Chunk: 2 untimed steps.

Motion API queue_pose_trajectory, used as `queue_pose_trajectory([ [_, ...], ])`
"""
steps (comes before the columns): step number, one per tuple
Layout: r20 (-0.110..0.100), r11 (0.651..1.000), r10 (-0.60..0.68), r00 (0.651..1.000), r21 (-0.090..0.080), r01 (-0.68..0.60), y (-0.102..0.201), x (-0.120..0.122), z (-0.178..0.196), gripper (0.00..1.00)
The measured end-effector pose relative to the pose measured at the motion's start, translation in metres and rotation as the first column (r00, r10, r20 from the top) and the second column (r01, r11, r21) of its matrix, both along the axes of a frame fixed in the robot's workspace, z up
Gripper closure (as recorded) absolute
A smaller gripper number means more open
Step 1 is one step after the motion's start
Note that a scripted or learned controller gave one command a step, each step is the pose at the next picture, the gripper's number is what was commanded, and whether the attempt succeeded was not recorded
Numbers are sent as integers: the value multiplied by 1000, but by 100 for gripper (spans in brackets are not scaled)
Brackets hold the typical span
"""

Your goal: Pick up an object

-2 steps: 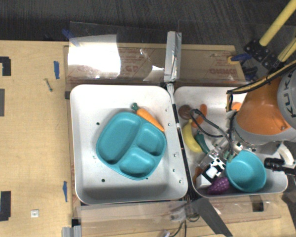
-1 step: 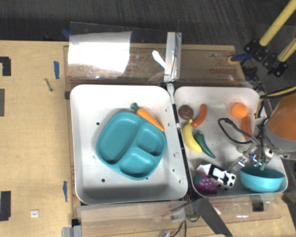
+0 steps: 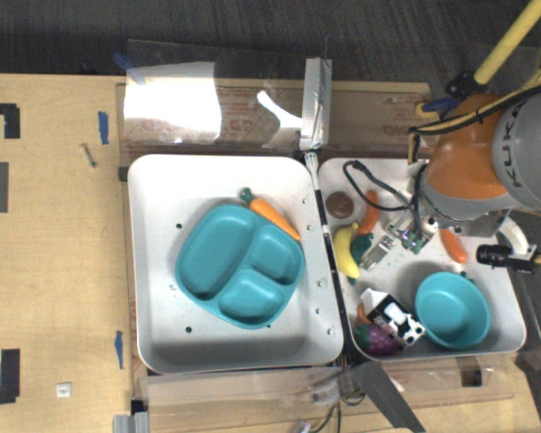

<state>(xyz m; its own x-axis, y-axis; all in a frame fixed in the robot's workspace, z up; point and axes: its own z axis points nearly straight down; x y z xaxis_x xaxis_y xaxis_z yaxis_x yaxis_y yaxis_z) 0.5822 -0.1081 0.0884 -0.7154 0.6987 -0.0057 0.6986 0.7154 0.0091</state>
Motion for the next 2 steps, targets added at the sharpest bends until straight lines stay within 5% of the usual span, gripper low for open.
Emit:
queue_pose_trajectory([
  [1,1,1000,-29,1000,-4,29,-11,-70,1,0],
  [2,0,992,130,992,-2,-130,-68,-93,0,0],
])
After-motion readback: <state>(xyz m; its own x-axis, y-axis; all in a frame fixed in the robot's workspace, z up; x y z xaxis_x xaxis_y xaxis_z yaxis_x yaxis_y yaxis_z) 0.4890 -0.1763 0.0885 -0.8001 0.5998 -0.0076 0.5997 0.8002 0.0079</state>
